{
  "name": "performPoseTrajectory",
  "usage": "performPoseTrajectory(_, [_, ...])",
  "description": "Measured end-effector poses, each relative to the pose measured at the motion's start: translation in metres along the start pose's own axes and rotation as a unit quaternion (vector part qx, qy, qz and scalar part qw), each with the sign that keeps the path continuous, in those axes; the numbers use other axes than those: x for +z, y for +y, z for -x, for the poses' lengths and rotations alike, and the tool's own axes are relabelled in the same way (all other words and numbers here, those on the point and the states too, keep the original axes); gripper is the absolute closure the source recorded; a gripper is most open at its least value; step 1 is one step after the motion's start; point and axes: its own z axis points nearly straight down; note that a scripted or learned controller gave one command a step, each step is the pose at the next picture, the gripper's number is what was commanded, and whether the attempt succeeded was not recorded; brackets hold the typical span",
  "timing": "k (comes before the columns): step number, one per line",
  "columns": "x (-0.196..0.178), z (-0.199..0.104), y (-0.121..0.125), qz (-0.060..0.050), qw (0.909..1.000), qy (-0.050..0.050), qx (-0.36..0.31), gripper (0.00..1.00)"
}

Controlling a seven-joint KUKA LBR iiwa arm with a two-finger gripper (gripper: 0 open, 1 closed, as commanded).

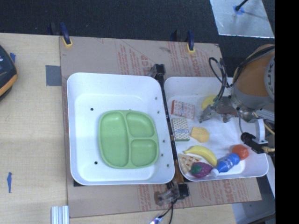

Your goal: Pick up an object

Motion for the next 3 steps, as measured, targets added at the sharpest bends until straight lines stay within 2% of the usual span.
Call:
performPoseTrajectory(1, [-0.001,0.019,0.071,0.001,1.0,0.001,0.0,0.0])
performPoseTrajectory(2, [-0.001,-0.028,0.07,-0.001,1.0,0.001,0.0,0.0])
performPoseTrajectory(3, [-0.01,-0.027,0.069,-0.005,1.0,0.001,-0.001,1.0])
